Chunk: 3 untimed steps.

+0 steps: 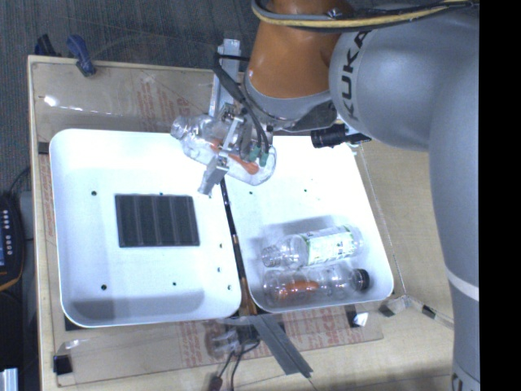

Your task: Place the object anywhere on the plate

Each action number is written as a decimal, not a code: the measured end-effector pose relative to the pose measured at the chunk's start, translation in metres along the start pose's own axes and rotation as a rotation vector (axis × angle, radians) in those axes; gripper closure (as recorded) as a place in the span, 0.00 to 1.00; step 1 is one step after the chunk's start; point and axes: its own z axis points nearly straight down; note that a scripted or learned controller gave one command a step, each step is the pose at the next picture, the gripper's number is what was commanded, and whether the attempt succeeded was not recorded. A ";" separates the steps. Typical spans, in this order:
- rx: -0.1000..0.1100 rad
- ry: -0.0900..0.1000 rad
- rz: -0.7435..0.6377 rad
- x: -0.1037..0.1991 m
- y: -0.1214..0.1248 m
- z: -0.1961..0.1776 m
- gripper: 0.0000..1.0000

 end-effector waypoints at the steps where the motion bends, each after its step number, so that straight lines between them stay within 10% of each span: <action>1: 0.002 0.000 -0.003 -0.001 0.000 -0.010 1.00; 2: 0.002 0.000 -0.003 0.000 0.000 -0.010 0.00; 3: -0.002 -0.005 -0.043 0.015 0.058 -0.112 0.00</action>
